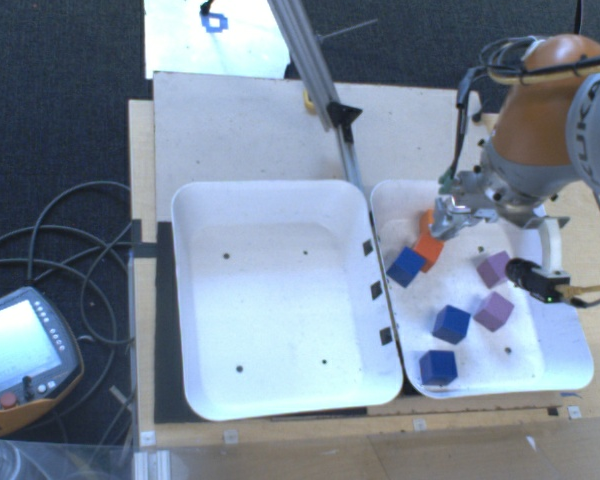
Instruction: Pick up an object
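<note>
The right bin point(570, 358) holds several small blocks. An orange block point(430, 249) lies near its far left corner, touching a blue block point(406, 266) on its left. Two more blue blocks point(451, 323) point(438, 366) sit toward the front. Two purple blocks point(493, 268) point(494, 310) lie to the right. My gripper point(448, 218) hangs directly over the far edge of the orange block and hides part of it. The grey arm with its orange band point(545, 88) reaches in from the upper right.
The left bin point(195, 268) stands beside the right one, with a shared rim between them. A slanted metal pole point(310, 48) runs down to the bins' far junction. A teach pendant point(20, 353) and cables lie off the bench at left.
</note>
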`<state>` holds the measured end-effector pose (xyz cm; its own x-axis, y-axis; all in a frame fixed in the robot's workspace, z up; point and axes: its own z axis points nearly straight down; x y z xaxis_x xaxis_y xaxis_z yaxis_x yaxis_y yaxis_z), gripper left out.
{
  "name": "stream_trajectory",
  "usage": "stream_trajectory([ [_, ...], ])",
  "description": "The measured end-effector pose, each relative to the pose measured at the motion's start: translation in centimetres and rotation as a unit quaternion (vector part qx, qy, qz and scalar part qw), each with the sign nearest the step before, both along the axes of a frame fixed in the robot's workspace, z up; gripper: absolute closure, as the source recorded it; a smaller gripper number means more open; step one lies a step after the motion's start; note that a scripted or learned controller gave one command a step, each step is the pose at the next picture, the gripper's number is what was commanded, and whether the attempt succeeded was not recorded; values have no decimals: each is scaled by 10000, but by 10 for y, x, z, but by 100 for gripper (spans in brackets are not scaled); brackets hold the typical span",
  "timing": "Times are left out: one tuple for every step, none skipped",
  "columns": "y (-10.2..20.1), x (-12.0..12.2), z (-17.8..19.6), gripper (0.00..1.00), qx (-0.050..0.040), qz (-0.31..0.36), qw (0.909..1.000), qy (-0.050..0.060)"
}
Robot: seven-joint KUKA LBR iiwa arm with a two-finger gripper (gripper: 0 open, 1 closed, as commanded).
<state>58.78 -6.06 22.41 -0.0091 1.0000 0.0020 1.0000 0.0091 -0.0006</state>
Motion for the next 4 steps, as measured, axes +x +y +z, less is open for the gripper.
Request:
stream_trajectory([
  [54,-16,12,100,4,12,10000,-7],
  [101,-46,11,100,4,7,10000,4],
  [152,-59,20,100,5,16,10000,-8],
  [148,-58,20,0,-5,-26,10000,-11],
])
